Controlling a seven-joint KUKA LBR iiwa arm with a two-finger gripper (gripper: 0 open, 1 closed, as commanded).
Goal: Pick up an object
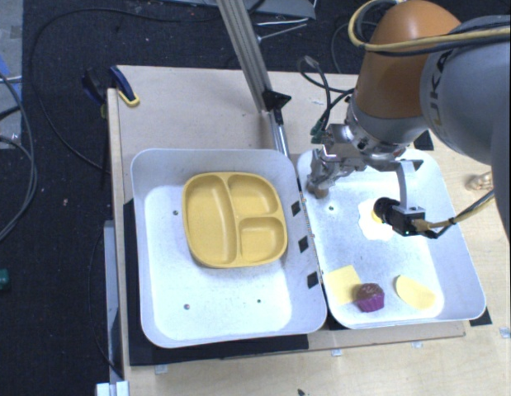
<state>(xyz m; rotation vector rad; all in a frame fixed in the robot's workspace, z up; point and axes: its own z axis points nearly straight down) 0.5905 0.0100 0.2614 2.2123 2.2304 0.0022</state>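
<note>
Pictured from above with the gripper (319,180) low over the right bin (453,221), at about ten o'clock on that bin's floor and close by the wall next to the left bin (156,304). Could not tell at this angle whether the tool was apart or together, and saw nothing carried under it. Found every candidate lying loose on the white floor. Noted a yellow block (342,283) at seven o'clock, with a purple lump (370,297) just beside it at its four o'clock, touching or nearly so. Noted also a yellow oval piece (416,291) at five o'clock, apart from both, and a pale yellow flat piece (369,223) near the centre, partly covered by a black fitting (399,217) trailing a cable. Placed the tool apart from all four, over what looked like bare floor. Saw in the left bin a yellow divided tray (235,219), lying flat towards twelve o'clock. Judged the task hardly begun: nothing gripped and nothing lifted. Reckoned the settling on a target, the closing and the raising all yet to do, with the pale flat piece, at four o'clock from the tool, the nearest choice.
</note>
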